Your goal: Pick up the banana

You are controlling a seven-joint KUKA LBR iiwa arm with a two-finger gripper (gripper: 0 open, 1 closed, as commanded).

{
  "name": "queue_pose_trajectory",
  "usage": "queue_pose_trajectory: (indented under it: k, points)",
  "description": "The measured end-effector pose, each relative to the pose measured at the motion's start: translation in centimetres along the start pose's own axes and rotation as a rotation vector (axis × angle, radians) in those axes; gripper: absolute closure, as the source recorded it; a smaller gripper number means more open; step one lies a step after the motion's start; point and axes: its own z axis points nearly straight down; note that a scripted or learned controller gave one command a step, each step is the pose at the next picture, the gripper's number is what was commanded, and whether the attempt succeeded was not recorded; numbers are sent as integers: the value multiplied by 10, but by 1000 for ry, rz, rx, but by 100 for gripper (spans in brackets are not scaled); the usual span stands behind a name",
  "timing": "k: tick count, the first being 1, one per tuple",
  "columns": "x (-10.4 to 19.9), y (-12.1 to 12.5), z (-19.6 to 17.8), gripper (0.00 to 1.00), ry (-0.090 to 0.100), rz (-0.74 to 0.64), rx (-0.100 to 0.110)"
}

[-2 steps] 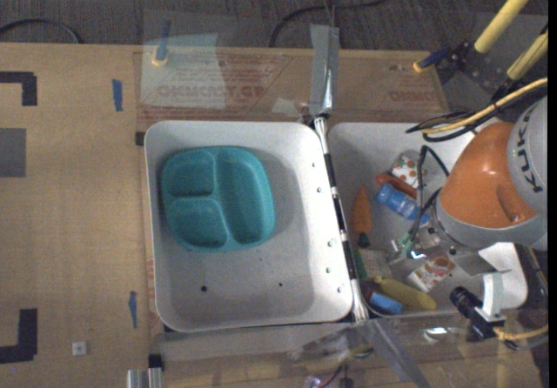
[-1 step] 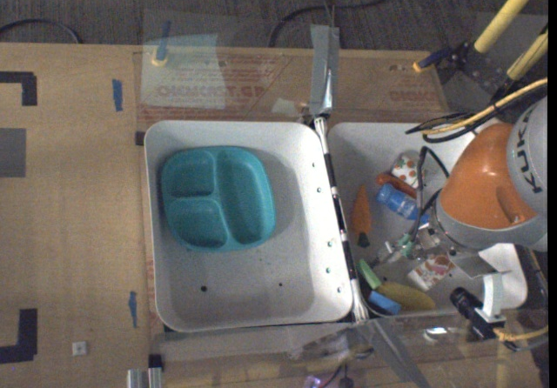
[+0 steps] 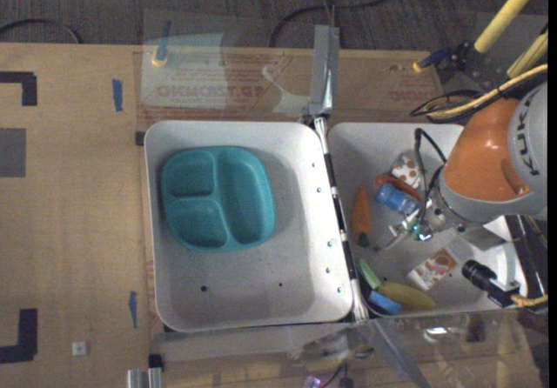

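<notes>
1. In the right bin (image 3: 348, 144), the pincer (image 3: 416, 230) is seen low over a scatter of small things, hung from the grey arm with its orange band (image 3: 489, 157) that reaches in from the right.
2. Whether the pincer is spread or pressed together cannot be told; its tip is small and blurred against the clutter, and nothing is seen pinched in it.
3. The banana (image 3: 406, 294), the yellow piece, is found below the pincer and slightly to its left, near the bin's front wall and well apart from the tip.
4. A blue piece (image 3: 383, 303) is seen touching the banana's left end, and a green piece (image 3: 369, 274) lies just beyond that, closer to the bin's divider.
5. A white and red packet (image 3: 433, 267) is placed between the pincer and the banana, slightly to the right of the straight path.
6. A blue can (image 3: 396, 199) and an orange carrot-like item (image 3: 362, 210) are seen left of the pincer and play no part in the step.
7. The step in hand is judged to be the approach; the tip is best carried over the packet and lowered across the banana's narrow width at its middle.
8. The left end is best avoided, so the blue piece is not caught as well.
9. Far left of the pincer, in the other bin, a teal divided plate (image 3: 218, 197) is left alone.
</notes>
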Motion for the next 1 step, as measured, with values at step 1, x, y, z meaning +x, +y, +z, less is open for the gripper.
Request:
queue_pose_trajectory:
  k: [1]
  points:
    - [-21, 45, 1, 0, -1, 206, 1]
